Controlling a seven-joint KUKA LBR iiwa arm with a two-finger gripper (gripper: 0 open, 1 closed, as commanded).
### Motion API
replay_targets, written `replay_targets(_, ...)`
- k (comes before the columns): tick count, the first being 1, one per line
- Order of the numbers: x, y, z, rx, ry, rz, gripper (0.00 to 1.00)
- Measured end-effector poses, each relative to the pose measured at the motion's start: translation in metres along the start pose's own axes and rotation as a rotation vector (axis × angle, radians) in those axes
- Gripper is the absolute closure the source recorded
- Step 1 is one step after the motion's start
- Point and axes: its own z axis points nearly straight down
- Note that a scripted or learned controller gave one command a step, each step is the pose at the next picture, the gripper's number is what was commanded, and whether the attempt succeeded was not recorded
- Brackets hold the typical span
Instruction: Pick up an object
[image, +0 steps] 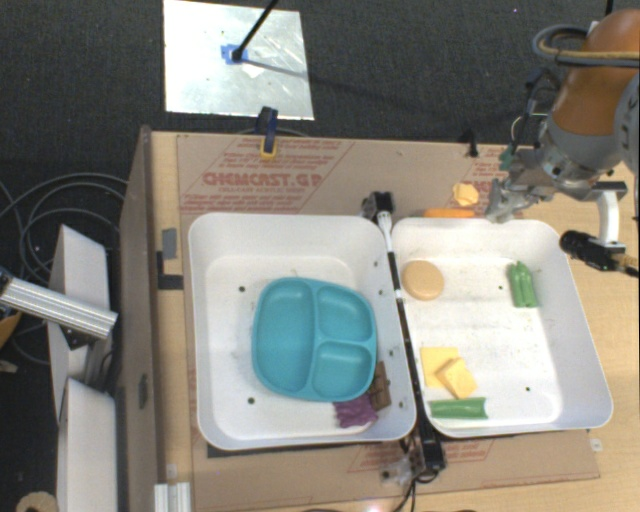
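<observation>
Above right bin's (560, 240) far rim, tool (503, 205); tan disc (423, 280) lies well apart, nearer cam.

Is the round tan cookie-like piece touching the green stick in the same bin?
Apart. The camera view shows the round tan disc near the right bin's left wall and the upright green stick near its right side, with bare white bin floor between them.

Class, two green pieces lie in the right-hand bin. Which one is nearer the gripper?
The green piece by the bin's right wall, lying lengthwise up the picture. The other green piece lies crosswise at the front edge, farther from the gripper.
</observation>
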Motion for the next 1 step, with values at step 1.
replay_targets(1,-0.0052,-0.0008,0.0022,0.003,-0.002,0.006,0.0)
